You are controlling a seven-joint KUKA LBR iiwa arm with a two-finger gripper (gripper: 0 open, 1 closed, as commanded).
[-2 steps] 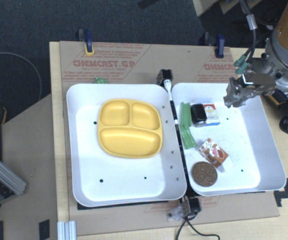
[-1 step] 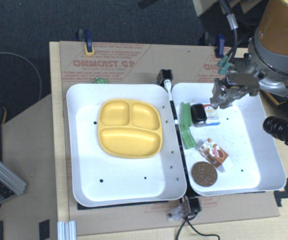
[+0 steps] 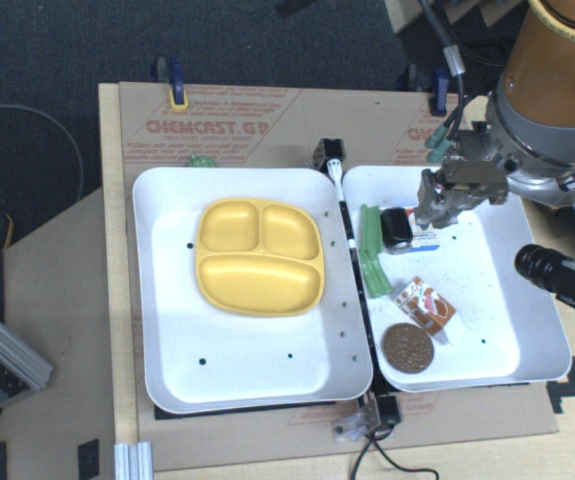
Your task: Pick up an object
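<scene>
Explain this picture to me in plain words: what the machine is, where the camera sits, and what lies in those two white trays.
One camera fixed above a bench looks down at a slant. From the right reaches a robot arm, grey with an orange band, ending in a two-finger gripper. A program sends it to pick something up. The left bin holds a yellow divided plate. The right bin holds a green strip, a small black block, a red-and-white packet and a brown round disc. The gripper hangs low over the right bin, beside the black block. Whether it grips anything cannot be made out here.
</scene>
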